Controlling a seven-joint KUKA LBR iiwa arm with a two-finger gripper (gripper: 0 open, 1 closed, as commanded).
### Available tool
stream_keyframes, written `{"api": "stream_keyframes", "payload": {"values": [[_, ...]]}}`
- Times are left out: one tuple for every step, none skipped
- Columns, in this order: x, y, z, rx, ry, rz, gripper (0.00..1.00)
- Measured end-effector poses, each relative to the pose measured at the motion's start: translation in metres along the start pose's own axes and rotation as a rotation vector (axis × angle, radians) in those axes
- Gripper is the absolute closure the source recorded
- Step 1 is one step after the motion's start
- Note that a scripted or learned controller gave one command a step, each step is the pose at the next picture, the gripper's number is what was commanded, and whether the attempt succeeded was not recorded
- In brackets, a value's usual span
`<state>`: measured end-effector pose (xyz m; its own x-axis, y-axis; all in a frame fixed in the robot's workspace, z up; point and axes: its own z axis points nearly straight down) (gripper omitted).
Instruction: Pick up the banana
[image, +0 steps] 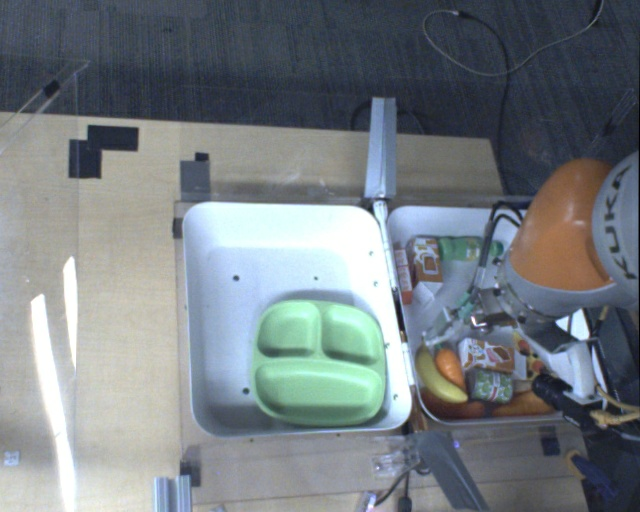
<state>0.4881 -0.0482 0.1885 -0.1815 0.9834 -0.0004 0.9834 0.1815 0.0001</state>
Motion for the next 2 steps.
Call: {"api": "stream_keyframes", "payload": {"values": [[-0.039,-0.005,0.075,-0.008,-0.001,-0.427,0.00],[-0.045,-0.004,0.100,-0.014,-0.005,-0.516,0.00]]}}
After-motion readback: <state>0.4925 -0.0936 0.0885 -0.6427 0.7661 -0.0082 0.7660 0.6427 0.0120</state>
